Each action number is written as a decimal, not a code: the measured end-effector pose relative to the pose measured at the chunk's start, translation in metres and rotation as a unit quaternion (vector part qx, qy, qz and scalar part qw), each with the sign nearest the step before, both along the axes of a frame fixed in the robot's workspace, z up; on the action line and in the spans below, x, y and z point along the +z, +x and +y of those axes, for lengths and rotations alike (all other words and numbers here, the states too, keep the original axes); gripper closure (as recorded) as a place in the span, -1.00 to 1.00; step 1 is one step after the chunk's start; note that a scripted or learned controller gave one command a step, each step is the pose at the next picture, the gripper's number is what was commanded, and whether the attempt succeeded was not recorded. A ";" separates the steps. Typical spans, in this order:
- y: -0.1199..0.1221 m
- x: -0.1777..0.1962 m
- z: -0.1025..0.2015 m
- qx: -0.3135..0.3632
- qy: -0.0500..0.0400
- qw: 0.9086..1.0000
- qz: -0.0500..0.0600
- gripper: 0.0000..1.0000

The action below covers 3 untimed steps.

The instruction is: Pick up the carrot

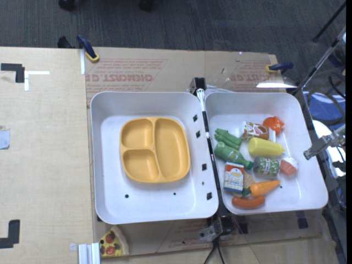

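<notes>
I see the gripper (317, 149) as a grey metal tip at the right edge, just outside the right rim of the right bin (308, 194), and I cannot tell whether it is spread or closed. It is over nothing in the bin and well apart from the carrot.

There are two white bins, both shallow, smooth and round-cornered, set side by side and touching along their middle rims. The right bin carries the clutter, all of it glossy toy food. The one carrot (265, 187) lies flat near that bin's near edge, a tapered orange piece with its point to the right and a green stub on its left end. Just nearer than it lies one red sausage-like piece (248, 203), curved and touching the carrot or very close to it. Left of the carrot stands one small printed carton (234, 179). Beyond it are one round greenish can (267, 166), one yellow squeeze bottle (265, 147) lying on its side, and one pinkish chunk (289, 167) to the right. Two green items (229, 146) lie toward the left wall. At the far side sit one red rounded vegetable (273, 124) and one small packet (254, 130).

The left bin (110, 197) holds one yellow plate (155, 149), matte, with three compartments.

Both bins rest on brown cardboard (132, 73), held at its far edge by two clamps (88, 49).
</notes>
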<state>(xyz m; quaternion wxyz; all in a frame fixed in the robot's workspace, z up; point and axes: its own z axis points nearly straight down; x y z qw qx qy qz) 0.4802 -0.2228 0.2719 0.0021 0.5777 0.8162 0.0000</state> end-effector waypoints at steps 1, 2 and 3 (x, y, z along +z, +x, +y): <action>0.000 0.173 0.000 0.083 -0.002 0.997 -0.001 -1.00; 0.003 0.182 -0.001 0.084 -0.003 0.996 -0.002 1.00; 0.003 0.182 -0.001 0.084 -0.003 0.996 -0.002 -1.00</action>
